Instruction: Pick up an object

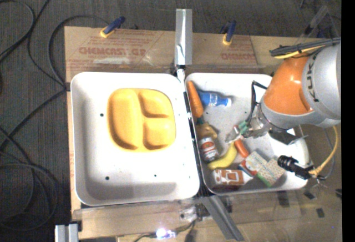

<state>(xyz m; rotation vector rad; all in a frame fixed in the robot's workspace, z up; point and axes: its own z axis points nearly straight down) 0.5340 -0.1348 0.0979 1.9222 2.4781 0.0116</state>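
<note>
My gripper (239,131) hangs low over the middle of the right bin (233,77), under the orange band of the arm (288,96). Just below it lies a small orange-red piece (242,149), with a yellow banana (223,159) to its left. A brown bottle (207,144) lies left of the gripper. Along the bin's left wall is an orange carrot (194,101), next to a blue bottle (215,100). I see nothing held in the gripper.
A brown box (227,178), a red-and-white packet (254,164) and a beige block (270,171) crowd the right bin's front. The left bin (89,180) holds a yellow divided tray (142,119). Two clamps (112,26) grip the cardboard at the back.
</note>
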